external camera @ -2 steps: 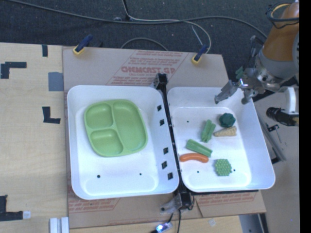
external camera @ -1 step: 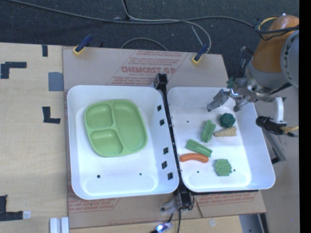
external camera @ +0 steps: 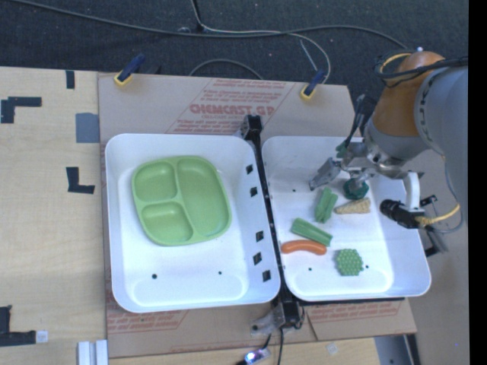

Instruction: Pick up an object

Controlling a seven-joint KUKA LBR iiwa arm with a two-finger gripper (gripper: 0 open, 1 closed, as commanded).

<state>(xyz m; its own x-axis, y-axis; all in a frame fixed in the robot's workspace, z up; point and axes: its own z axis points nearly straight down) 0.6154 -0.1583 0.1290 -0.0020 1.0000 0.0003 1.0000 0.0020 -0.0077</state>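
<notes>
green ridged pickle-like piece (external camera: 326,204), slanted, beside pale cone (external camera: 354,207)

A dark carpeted floor (external camera: 91,21) is showing along the top, with black cables (external camera: 251,30) trailing across it. A pale wooden bench (external camera: 46,226) is carrying black tape marks (external camera: 76,181), and a brown cardboard sheet (external camera: 228,105) is lying clamped by two yellow-and-blue clips (external camera: 129,68).

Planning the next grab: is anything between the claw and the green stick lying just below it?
Nothing visible. The claw hangs right above the green stick in the right bin; the pale cone-shaped piece lies beside it, not between.
</notes>
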